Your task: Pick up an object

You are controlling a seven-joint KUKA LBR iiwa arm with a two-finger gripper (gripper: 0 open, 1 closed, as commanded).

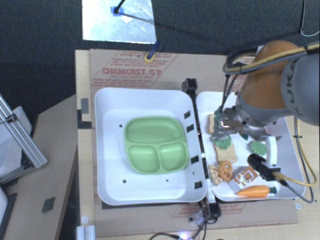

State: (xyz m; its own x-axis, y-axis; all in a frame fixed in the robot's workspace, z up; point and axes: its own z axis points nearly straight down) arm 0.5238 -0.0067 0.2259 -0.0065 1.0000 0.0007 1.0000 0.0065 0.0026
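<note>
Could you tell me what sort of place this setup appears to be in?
Most likely a robotics lab bench for grasping trials. A robot arm reaches over two white bins taped onto cardboard; one holds a green divided plate, the other toy food such as a carrot and a pretzel.

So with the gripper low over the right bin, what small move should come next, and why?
Probably a short straight descent. The gripper hangs just above the green-topped toast piece in the right bin, with the pretzel and carrot lying farther toward the front. Nothing shows between its fingers yet.
</note>
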